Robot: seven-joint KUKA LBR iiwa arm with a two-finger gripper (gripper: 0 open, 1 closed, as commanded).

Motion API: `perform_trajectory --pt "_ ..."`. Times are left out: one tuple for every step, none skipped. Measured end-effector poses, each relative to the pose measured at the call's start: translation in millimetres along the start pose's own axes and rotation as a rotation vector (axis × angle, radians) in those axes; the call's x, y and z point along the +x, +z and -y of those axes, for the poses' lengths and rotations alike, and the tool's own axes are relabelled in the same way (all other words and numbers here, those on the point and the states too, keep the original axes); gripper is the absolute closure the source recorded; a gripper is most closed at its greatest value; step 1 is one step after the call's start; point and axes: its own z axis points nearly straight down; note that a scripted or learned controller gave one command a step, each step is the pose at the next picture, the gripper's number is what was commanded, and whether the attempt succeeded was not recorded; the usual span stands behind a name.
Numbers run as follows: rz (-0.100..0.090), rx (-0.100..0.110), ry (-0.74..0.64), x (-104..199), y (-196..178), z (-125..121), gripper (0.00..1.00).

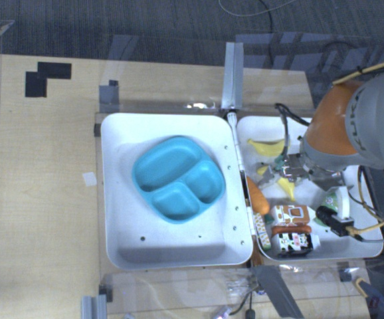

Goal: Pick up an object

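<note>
Gripper [286, 171] low in the right bin [371, 248], among yellow pieces [270, 147] at right of centre; grip state impossible to tell. Just below, an orange carrot-like toy [258, 198] and small printed packets [291, 228] crowded against the divider. Likely to slip off or snag a neighbour, given the clutter. Left bin [122, 244] carrying a blue divided plate [177, 178]. Pale wooden bench [39, 198] around; dark carpet [112, 8] and a loose cable [258, 5] along the top.

left bin [115, 198]: blue tray [177, 178] centred, margins free | right bin [371, 248]: arm [351, 121] overhead, items crowded
</note>
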Motion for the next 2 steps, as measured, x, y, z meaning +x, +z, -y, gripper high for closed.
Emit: perform_trajectory --pt "-0.001 -0.006 -0.003 1.2 -12.1 -2.6 1.0" --pt "-0.001 0.008 0.13 63.6 -95.8 -9.9 1.0"
